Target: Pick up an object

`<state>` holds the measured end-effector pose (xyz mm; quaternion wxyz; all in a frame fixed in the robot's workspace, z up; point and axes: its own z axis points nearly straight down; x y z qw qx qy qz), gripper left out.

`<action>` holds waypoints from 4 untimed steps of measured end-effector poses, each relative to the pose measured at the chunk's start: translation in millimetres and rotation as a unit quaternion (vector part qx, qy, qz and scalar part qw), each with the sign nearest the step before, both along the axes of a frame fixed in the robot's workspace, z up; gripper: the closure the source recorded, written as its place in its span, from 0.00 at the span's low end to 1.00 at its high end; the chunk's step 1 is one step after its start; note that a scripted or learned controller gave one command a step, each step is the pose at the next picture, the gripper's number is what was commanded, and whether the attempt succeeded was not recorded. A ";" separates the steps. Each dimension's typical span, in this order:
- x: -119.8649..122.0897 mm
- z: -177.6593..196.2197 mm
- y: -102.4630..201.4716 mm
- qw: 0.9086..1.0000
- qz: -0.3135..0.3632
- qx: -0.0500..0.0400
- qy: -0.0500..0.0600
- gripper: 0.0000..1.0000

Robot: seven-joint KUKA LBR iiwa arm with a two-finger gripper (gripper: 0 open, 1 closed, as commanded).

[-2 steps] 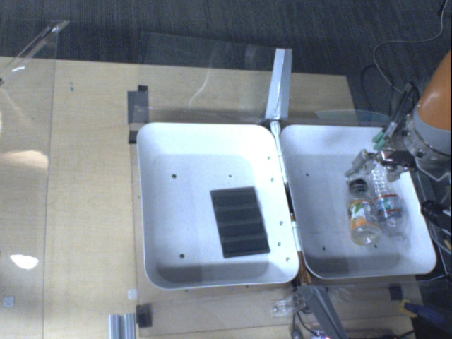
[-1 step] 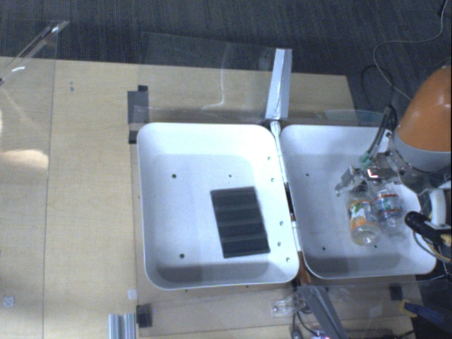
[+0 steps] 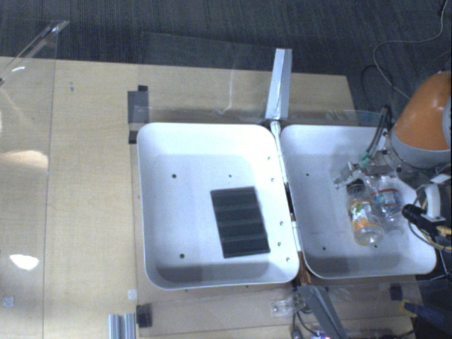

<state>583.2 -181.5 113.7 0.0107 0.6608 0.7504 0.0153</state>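
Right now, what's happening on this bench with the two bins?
A robot arm reaches in from the right over the right bin, its gripper low over a clear plastic bottle lying there. It is trying to pick something up, but the view does not settle whether it has hold of the bottle. The left bin holds a dark ridged rectangular pad, lying flat and untouched.

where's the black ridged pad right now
In the camera view the black ridged pad lies flat in the left bin, toward its lower right part, near the divider with the right bin.
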 end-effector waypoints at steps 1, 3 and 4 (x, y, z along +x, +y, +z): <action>9.6 -24.7 5.1 0.998 0.054 0.001 0.011 0.00; 86.3 22.1 -2.7 1.000 -0.012 -0.004 0.014 0.00; -14.7 -25.3 -7.3 0.999 0.029 0.003 0.014 0.00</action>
